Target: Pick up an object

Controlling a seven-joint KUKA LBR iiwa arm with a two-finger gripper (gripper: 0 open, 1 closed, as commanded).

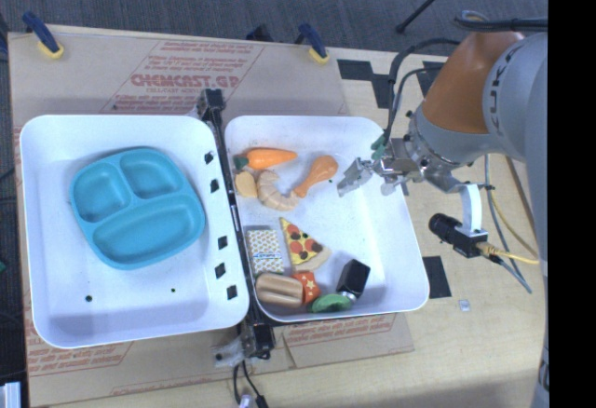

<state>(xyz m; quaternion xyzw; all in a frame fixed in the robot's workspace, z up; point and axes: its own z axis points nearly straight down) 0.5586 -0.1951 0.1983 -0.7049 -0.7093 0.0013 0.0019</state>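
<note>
My gripper [357, 177] hangs over the right bin [396, 238], near its right side, with nothing visible between its fingers. To its left lie a chicken drumstick [315, 174], a carrot [268, 157] and a shrimp [277, 192]. Lower in the same bin are a pizza slice [300, 244], a blue-and-white patterned card [266, 249], a hot dog bun [278, 290], a red piece [306, 286], a black block [353, 278] and a green piece [329, 303].
The left bin [47, 285] holds a blue divided plate [138, 205]. A black hinge bar [223, 201] runs between the bins. The arm's grey body with orange band [466, 89] and cables stand at the right.
</note>
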